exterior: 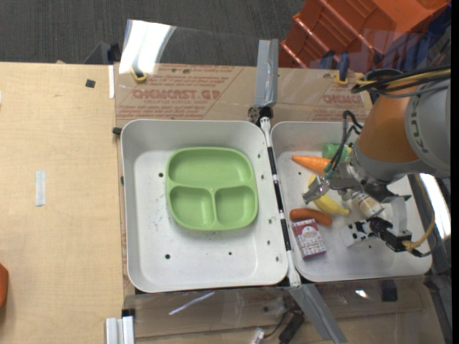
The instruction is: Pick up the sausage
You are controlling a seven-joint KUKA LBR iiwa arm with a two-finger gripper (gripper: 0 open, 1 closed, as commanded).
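The sausage point(310, 215) lies in the right bin point(401, 264), near its left wall, just above a small red box point(309, 237) and beside a banana point(328, 203). A carrot point(310, 163) rests farther up. The gripper point(320, 187) hangs low over the banana — whether its pincer is apart or together cannot be told. A green divided plate point(212, 188) sits in the left bin point(143, 264).

Single fixed cam above the pale wooden bench point(57, 192), angled down at moderate range, framing both shallow white plastic bins point(136, 192) side by side, with the grey-and-orange arm point(401, 131) entering frame right and dark carpet plus orange crates point(358, 13) along the far edge.
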